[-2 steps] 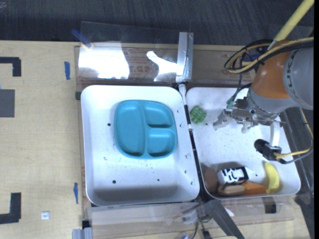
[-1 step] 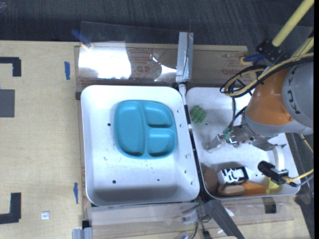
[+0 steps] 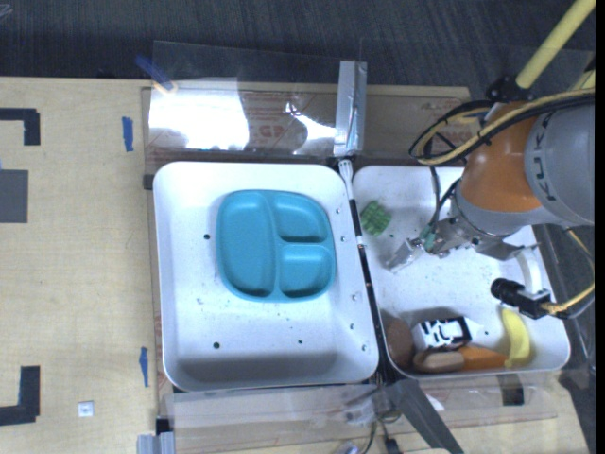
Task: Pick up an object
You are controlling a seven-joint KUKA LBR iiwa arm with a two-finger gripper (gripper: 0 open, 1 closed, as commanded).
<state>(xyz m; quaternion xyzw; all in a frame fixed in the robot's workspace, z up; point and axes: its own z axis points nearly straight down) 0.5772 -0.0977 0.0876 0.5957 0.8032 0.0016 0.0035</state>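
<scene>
Two shallow white bins sit side by side on the desk (image 3: 66, 253), so the arm, reaching in from the right, can work over either one. The left bin (image 3: 170, 282) carries a single blue plate (image 3: 277, 244) with three compartments, lying flat near its middle. The right bin (image 3: 454, 287) holds the loose things, and most of them lie along its near edge: one yellow banana (image 3: 515, 337) in the right corner, one black-and-white item (image 3: 444, 330), one orange piece (image 3: 470, 357) below it, and one brown lump (image 3: 402, 340) at the left end. They touch or nearly touch one another, which I judge makes a clean grasp there awkward.

One small green object (image 3: 375, 218) lies by itself near the dividing wall, well apart from that cluster. The gripper (image 3: 402, 253) hangs low over the bin floor just beside and below this green object, pointing towards it, so I take it to be the intended pick. Nothing is visibly held by the gripper, and whether it is open or closed I cannot tell from here

In all: two bins, one plate, five loose things in the right bin
</scene>
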